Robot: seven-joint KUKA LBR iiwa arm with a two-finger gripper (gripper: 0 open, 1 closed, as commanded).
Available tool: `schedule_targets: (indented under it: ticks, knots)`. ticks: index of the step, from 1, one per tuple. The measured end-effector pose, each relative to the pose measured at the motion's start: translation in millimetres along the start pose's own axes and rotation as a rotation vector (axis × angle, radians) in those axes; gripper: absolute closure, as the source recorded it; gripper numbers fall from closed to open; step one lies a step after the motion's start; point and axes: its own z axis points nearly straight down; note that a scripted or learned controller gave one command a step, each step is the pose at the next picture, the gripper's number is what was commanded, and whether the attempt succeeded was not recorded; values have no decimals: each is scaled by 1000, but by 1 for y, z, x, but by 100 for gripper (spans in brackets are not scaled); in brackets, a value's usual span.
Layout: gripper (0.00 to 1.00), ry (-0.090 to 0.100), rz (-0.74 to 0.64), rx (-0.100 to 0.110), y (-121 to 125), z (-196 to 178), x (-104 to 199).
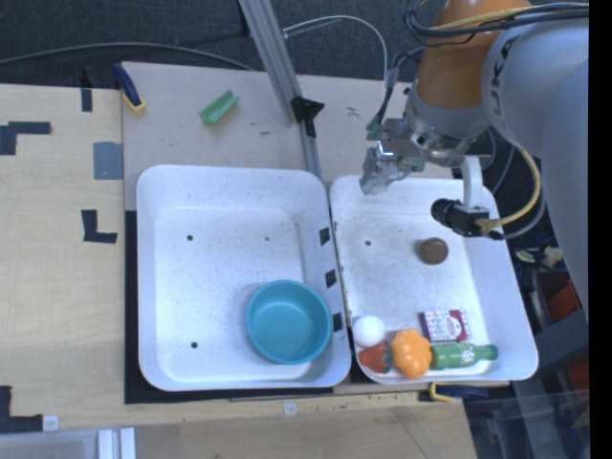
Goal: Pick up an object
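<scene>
- Over the upper left corner of the right bin (478, 285) hangs the gripper (381, 175), just right of centre in the upper part of the frame, at the tip of the grey arm (535, 75) that comes in from the upper right
- Whether its fingers are spread or pressed together I cannot tell from this angle; nothing is seen between them
- Below and to the right of the gripper lies a small brown round object (433, 251), alone on the speckled bin floor, apart from the gripper
- Down at the bottom edge of the right bin the other things crowd together, well apart from the gripper: a white ball (368, 330), a red piece (376, 357) just under it, an orange pepper-like toy (411, 352) touching the red piece, a green bottle (463, 355) lying on its side to the right of that, and a small red and white packet (444, 325) just above the bottle
- A black fitting (457, 216) with a yellow cable sits at the right bin's upper right rim
- Left bin (167, 199) holds a blue bowl (288, 321), upright, in its lower right part, near the wall shared with the right bin
- Up on the bench above the left bin rests a green block (218, 108), tilted, in the upper left of the frame
- A grey pole (273, 41) slants down from the top of the frame to the gap between the two bins
</scene>
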Motion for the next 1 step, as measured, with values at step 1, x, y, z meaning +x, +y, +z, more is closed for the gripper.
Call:
schedule_targets:
  ticks: [1]
  knots:
    - [100,0,0,-1,-18,0,53]
